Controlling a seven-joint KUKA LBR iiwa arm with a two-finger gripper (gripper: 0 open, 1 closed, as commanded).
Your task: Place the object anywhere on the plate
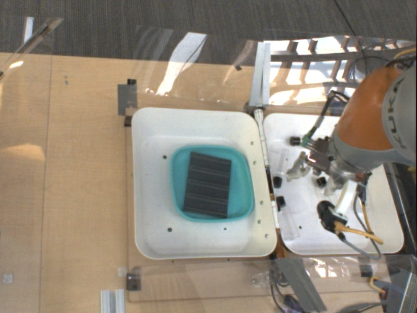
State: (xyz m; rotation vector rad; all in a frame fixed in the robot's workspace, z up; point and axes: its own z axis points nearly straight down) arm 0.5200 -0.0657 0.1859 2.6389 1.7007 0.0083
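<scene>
Pale wood-look bench [65,194], smooth and faintly shiny, with streaks of glare near its far edge. Dark, ribbed carpet-like floor [163,5] beyond, matt. Two white plastic bins, left [150,233] and right [384,237], smooth with a soft sheen. Teal plastic plate [242,194] in the middle of the left bin, glossy at its rim. Dark grey block [208,184] on the plate, matt, ridged in bands across its top. Glossy orange band [368,113] above smooth grey casing on the arm [371,139]. Bare metal fittings at the wrist over the right bin, dull and silvery. Clear, reflective panels by the far edge.
</scene>
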